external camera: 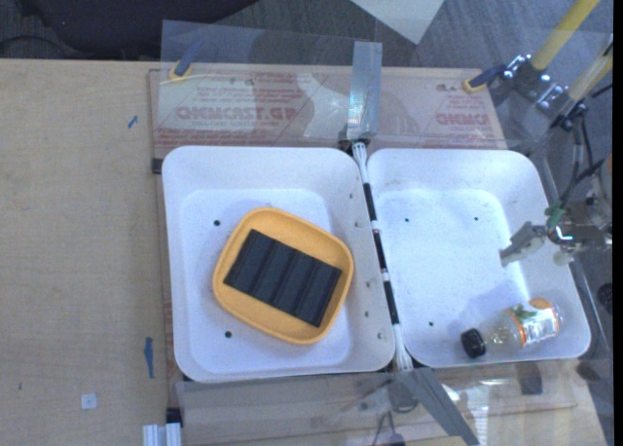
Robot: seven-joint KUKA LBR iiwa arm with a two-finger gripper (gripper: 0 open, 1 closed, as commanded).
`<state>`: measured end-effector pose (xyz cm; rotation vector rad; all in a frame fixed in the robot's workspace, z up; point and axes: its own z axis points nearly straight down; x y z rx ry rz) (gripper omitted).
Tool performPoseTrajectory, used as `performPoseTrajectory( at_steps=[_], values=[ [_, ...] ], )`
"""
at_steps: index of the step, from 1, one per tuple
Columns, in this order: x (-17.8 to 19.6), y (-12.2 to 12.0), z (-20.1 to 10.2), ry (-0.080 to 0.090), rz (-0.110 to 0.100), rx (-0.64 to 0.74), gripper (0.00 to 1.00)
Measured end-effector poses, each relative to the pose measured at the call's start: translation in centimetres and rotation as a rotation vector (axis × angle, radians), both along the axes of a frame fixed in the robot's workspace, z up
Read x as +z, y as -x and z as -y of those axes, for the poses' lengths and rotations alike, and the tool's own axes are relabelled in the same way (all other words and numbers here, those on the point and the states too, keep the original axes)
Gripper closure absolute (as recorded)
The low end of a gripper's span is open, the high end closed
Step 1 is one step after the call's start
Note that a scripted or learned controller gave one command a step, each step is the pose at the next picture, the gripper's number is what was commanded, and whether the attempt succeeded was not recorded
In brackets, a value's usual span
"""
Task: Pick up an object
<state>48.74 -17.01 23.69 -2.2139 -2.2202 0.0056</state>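
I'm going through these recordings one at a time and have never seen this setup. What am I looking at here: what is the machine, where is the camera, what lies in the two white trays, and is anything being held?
This is one picture from a camera fixed above a wooden bench, looking down at a slant. Two shallow white plastic bins sit side by side: the left bin and the right bin. The machine is a robot arm that reaches in from the right; what you can see of it is its small grey gripper, over the right bin's right side. The picture is too small to tell how it is set, and nothing is visibly held in it.

In the left bin lies a yellow square tray with a dark ribbed insert. In the right bin, near the front corner, lies a small clear plastic bottle with an orange label and black cap, on its side.
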Motion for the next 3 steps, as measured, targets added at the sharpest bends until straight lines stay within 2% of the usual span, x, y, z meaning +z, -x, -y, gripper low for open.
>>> performPoseTrajectory(
  at_steps=[1,2,3],
  values=[
    [-13.4,0.7,5.1,-0.005,0.001,0.188,0.0],
    [-9.5,0.8,5.4,0.002,0.005,0.088,0.0],
    [-14.9,0.4,4.8,-0.009,0.009,0.218,0.0]
  ],
)
